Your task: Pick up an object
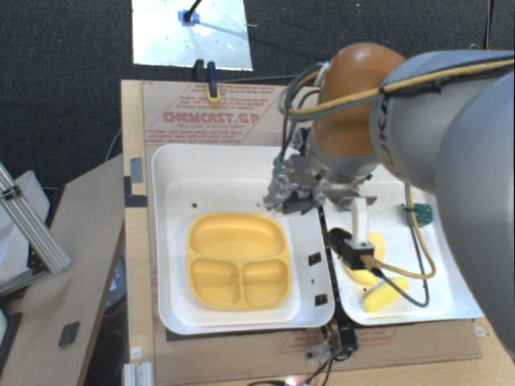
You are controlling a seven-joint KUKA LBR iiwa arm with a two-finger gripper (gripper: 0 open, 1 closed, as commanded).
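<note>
A yellow divided tray [238,260] lies flat in the left bin [173,215], three compartments up. In the right bin [451,296], yellow pieces [378,292] sit partly hidden behind a black cable. The tool [291,190] hangs over the left bin's right rim, above and right of the tray; whether it is released or clenched cannot be told. The arm [434,119] hides much of the right bin.

Yellow 3-compartment tray [238,260], flat, upright, in left bin [173,215]
</note>
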